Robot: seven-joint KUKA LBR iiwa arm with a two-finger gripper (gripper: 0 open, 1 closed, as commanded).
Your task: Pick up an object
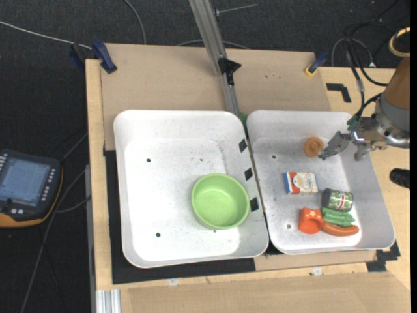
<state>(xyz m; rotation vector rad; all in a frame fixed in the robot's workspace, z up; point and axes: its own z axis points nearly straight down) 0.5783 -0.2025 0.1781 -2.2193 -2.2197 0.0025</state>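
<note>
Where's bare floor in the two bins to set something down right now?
Left bin: roomy everywhere except the green bowl near its front right corner. Right bin: bare along its left side and back left; crowded front right with the small box, can, orange cup and carrot. The gripper hangs by the orange ring.

A smooth, glossy green plastic bowl [220, 201] sits in a matt, speckled white plastic bin [172, 135] on bare brown board bench [169, 70].
</note>
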